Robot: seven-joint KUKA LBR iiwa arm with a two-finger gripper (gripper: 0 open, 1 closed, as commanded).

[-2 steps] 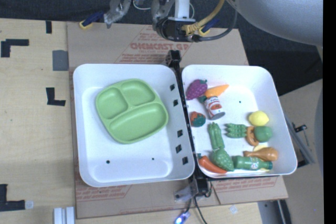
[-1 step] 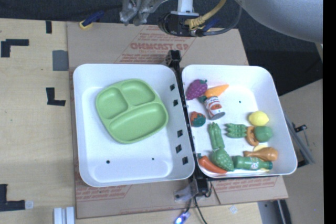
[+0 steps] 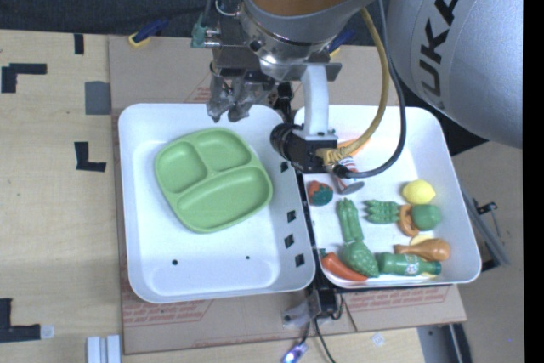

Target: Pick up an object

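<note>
Below and to the right of the gripper [image 3: 229,108], whose narrow-set fingers hold nothing, the toy foods [image 3: 374,234] lie in the right bin [image 3: 442,149], beyond the green divided plate [image 3: 212,178].

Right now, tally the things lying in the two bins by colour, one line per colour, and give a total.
Green: 5, the divided plate, two long toys, a rounded one, a bottle-like piece
Yellow: 1
Orange or brown: 2
Mixed: 2, red and teal, green on orange
Total: 10, though the crowded pile is hard to separate.
</note>
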